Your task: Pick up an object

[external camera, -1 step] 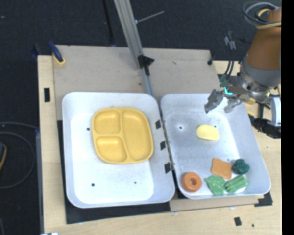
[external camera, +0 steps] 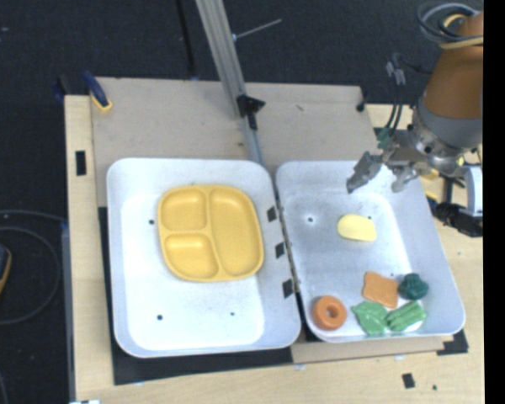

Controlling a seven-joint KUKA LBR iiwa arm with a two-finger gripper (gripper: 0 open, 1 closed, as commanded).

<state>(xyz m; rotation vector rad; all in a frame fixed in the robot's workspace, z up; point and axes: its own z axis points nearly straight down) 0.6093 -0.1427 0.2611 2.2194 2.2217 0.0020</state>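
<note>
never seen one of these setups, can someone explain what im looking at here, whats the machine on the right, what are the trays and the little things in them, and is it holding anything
This is a single picture from a camera fixed above a workbench, looking down at a slant. The grey and orange machine at the right is a robot arm; at its end is a two-finger gripper, its fingers spread open with nothing between them. It hangs over the far end of the right bin.

Two shallow white bins sit side by side. The left bin holds a yellow divided plate. The right bin holds small toy-like items: a pale yellow piece near the middle, and along the near edge an orange ring, an orange piece, light green pieces and a dark green piece.

The arm's job is to pick up one object; it holds nothing now.
</note>
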